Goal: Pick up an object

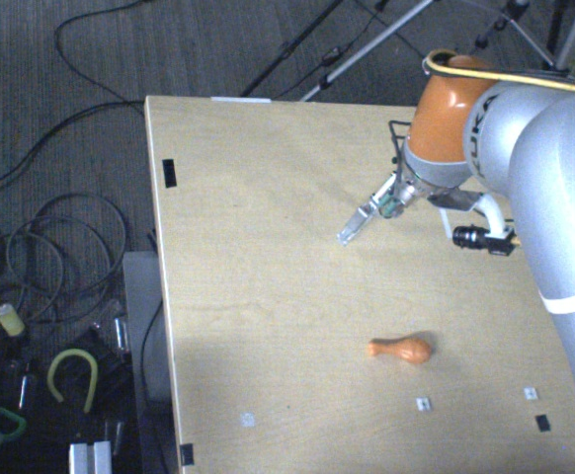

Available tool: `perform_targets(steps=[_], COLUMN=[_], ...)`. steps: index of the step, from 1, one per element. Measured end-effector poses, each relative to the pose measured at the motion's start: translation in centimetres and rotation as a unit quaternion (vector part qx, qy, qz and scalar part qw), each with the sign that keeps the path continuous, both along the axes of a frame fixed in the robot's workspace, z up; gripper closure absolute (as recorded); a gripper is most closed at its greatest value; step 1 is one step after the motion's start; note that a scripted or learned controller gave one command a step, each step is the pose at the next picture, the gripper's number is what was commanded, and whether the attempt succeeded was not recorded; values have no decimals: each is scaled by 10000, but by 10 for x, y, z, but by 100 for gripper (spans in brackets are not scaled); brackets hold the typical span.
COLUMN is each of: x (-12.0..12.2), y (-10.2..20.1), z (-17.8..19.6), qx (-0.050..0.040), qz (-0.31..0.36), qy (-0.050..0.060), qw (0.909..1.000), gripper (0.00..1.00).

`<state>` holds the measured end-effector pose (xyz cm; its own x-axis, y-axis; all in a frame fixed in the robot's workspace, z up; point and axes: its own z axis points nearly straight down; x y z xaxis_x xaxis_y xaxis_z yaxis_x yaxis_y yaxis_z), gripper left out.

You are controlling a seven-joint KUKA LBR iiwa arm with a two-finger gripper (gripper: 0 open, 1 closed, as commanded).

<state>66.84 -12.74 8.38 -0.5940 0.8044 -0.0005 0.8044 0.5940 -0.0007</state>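
Dark grey carpet [90, 57] strewn with black cables [50, 255] surrounds a pale wooden bench [268, 304]

Only legible text: partial dark lettering, likely "KU", on the grey arm [534, 156] just below the orange band [451, 117]. Small black and white markers on the worktop [268, 265] carry no readable characters.

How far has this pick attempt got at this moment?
Nothing looks done yet: the orange pear-shaped object lies flat on the wooden bench top, untouched. In hand: the gripper hangs over bare wood, well apart from the object, toward the far side of the bench. Left: move over the object, descend, grasp and lift.
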Motion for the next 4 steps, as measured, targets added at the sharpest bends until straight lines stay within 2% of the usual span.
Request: perform_targets(steps=[1,2,3,4], x=[1,0,-1,-1], y=[1,83,59,59], z=[9,100,99,100], qx=[19,3,-10,-14], qz=[-7,-233,-2238,-2239], qy=[-12,-10,1,1], qw=[10000,9997,9746,9746], gripper=[100,100,100,0])
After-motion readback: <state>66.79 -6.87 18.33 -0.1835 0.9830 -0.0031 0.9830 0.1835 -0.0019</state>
